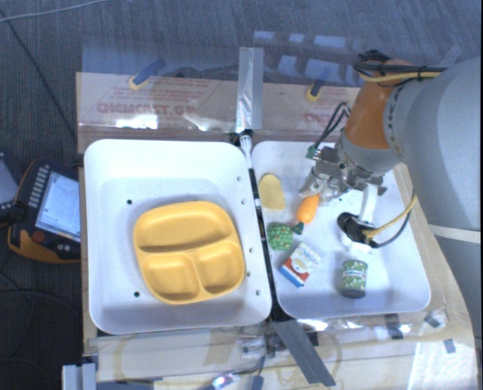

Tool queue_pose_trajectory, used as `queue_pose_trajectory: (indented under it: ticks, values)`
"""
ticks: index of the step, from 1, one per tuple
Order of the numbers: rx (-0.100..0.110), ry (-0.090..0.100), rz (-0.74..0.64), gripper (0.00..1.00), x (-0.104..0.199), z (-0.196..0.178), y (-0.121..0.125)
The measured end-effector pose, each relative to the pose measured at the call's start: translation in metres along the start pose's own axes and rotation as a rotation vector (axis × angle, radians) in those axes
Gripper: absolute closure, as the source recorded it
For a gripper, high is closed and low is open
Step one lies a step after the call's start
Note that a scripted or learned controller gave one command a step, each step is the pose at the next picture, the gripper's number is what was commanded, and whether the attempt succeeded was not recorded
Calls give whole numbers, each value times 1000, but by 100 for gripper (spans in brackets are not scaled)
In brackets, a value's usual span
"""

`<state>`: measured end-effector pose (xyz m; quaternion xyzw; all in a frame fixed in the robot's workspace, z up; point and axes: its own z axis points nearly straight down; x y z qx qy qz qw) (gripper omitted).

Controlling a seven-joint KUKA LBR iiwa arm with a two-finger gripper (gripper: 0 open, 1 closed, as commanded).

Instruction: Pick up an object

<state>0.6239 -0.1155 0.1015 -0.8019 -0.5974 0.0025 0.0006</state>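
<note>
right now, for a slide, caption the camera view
Grey KUKA arm's end effector poised above a small orange carrot-shaped toy in the right white bin; yellow divided plastic tray in the left.

The bench [103, 108], covered with cardboard and clear plastic sheeting, carries two shallow white bins side by side. The right bin [403, 287] lies directly beneath the jaws; the left bin [111, 218] sits touching it, on the side away from the arm.
</note>
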Motion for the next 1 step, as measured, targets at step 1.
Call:
queue_pose_trajectory:
  ticks: [1]
  values:
    - [-3, -2, -170, 100, -72, -75, 17]
